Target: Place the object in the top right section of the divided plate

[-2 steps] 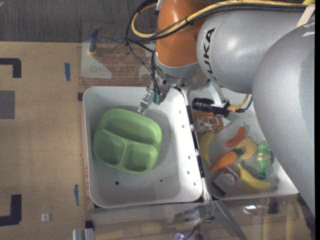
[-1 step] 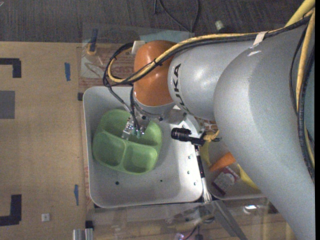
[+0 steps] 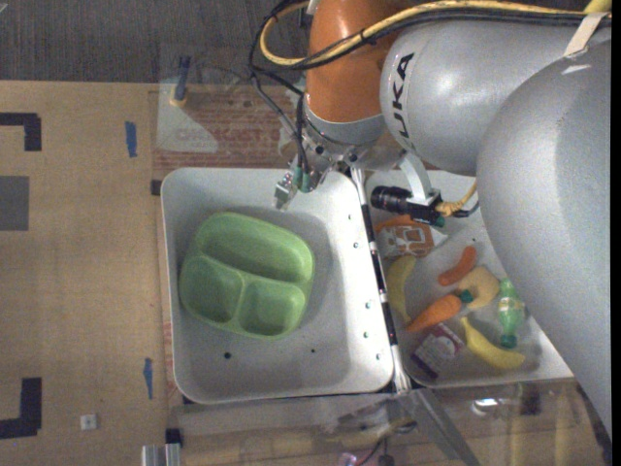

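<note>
lying in the left white bin point(image 3: 194, 357), the green divided plastic plate point(image 3: 247, 273) has three sections. gripper point(image 3: 288, 190) hangs near its upper rim; whether it is open or grasping anything cannot be told. right bin point(image 3: 543, 362): two bananas point(image 3: 490, 348), two carrots point(image 3: 439, 309), a green bottle point(image 3: 506, 311). brown bench point(image 3: 78, 280).

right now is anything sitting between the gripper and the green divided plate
Nothing visible does. The gripper hangs over the far edge of the left bin, and just bare white bin floor separates it from the green divided plate. The plate's three sections look empty. The toy foods lie in the right bin.
</note>
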Controlling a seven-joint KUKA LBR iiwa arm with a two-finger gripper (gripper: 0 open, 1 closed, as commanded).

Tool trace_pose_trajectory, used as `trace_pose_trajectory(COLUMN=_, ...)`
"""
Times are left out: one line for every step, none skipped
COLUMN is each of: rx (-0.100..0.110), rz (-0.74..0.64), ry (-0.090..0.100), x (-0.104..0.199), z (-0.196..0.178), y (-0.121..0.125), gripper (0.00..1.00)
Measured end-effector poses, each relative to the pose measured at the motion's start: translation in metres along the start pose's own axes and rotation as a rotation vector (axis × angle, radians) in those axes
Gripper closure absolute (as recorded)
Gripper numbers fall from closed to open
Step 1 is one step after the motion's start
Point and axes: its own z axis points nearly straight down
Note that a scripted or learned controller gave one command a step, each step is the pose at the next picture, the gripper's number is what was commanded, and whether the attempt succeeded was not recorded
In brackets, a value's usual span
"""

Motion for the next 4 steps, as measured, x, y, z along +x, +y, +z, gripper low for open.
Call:
trace_pose_trajectory(rx=0.000, rz=0.046, ry=0.000, x=0.018, z=-0.146, y=-0.004, gripper=1.00)
trace_pose_trajectory(rx=0.002, rz=0.081, ry=0.003, x=0.086, z=-0.053, y=0.014, gripper=1.00)
trace_pose_trajectory(rx=0.000, rz=-0.126, ry=0.000, x=0.034, z=-0.243, y=-0.021, gripper=1.00)
trace_pose_trajectory(rx=0.001, rz=-0.193, ry=0.002, x=0.028, z=0.028, y=-0.031, gripper=1.00)
